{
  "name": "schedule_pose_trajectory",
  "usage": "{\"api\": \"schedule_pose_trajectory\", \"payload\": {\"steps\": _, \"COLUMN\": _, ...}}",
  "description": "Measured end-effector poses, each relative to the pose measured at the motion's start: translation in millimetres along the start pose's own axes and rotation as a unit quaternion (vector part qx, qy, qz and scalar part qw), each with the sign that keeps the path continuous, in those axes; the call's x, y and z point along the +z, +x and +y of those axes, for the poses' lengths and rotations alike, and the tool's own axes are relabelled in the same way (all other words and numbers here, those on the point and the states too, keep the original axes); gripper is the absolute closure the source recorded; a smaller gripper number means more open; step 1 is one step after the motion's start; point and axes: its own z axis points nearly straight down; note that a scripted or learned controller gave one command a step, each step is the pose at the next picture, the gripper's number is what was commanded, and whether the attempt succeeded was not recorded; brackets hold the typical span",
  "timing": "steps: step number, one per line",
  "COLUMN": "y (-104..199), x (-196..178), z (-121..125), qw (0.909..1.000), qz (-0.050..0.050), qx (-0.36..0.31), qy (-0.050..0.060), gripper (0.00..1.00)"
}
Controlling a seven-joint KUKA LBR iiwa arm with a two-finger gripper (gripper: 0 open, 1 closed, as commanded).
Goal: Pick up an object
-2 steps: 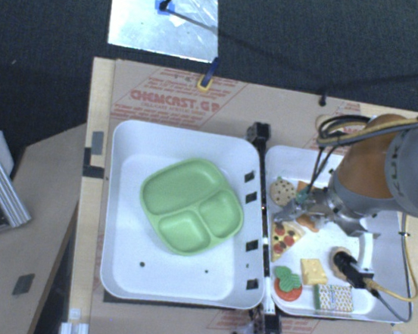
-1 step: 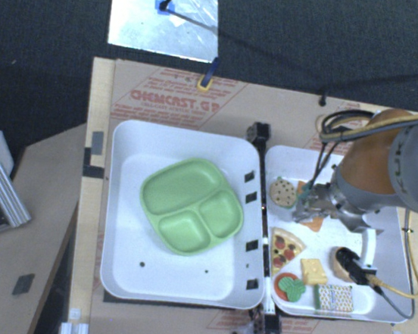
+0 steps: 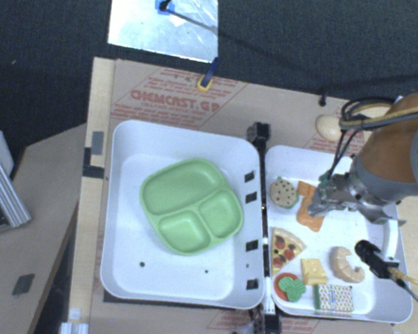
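— What lies around the gripper [image 3: 320,202] in the right bin [image 3: 397,302]?

— Toy food, closely packed. An orange piece [image 3: 309,206] sits directly under the fingertips, with a round cookie [image 3: 284,193] just beside it on the left. Nearer the front of the bin are a pizza slice [image 3: 285,247], a yellow cheese block [image 3: 313,272], a croissant [image 3: 346,264], a red disc with a green sprig [image 3: 288,287] and a speckled green-edged block [image 3: 334,297]. The left bin [image 3: 126,190] holds a green divided plate [image 3: 191,206], well apart from the arm.

— Anything hard to read?

— The orange piece is partly covered by the gripper, so its shape is unclear. Whether the fingers are apart or closed on it cannot be told; they merge into a dark cluster there. A black part [image 3: 369,256] on the arm's underside overlaps the croissant's edge.

— And the arm [image 3: 401,161]?

— It reaches in from the right, orange band above the wrist, bent down over the bin's rear half, the gripper pointing down and leftward at the orange piece.
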Motion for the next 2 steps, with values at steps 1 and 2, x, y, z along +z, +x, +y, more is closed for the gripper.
{"api": "schedule_pose_trajectory", "payload": {"steps": 1, "y": -2, "x": -64, "z": 6, "qw": 1.0000, "qz": 0.000, "qx": -0.002, "qy": -0.002, "gripper": 1.00}}
{"api": "schedule_pose_trajectory", "payload": {"steps": 2, "y": -2, "x": -75, "z": 7, "qw": 1.0000, "qz": 0.001, "qx": -0.003, "qy": 0.001, "gripper": 1.00}}
